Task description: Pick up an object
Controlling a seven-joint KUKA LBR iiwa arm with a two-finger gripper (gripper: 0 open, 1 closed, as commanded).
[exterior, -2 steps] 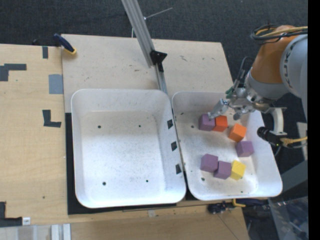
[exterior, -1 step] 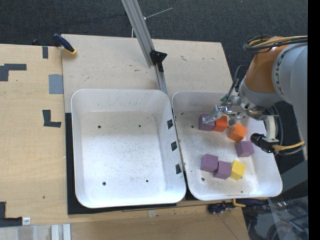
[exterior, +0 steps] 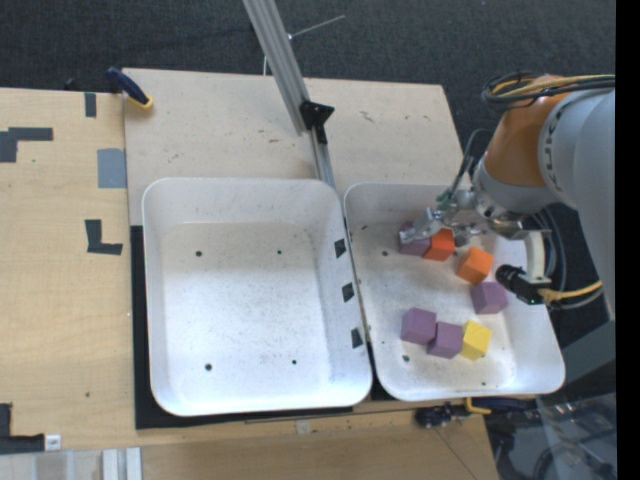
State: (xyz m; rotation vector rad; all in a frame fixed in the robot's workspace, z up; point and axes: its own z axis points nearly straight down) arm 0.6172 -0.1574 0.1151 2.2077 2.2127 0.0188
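Note:
My gripper point(exterior: 428, 234) is low in the right bin point(exterior: 388, 290), near its far side. It sits right over an orange block point(exterior: 439, 247) and a purple block point(exterior: 411, 246), which it partly hides. I cannot tell whether either block is between the jaws. A second orange block point(exterior: 476, 264) lies just to the right, with a purple block point(exterior: 489, 296) below it. Toward the bin's near side, two purple blocks point(exterior: 418, 325) point(exterior: 446, 340) and a yellow block point(exterior: 476, 339) lie close together.
The left bin point(exterior: 240, 298) stands beside the right one, sharing a raised middle rim point(exterior: 350, 288). A slanted metal pole point(exterior: 285, 58) crosses above the bench at the back. Black cables point(exterior: 530, 286) hang by the right bin's right edge.

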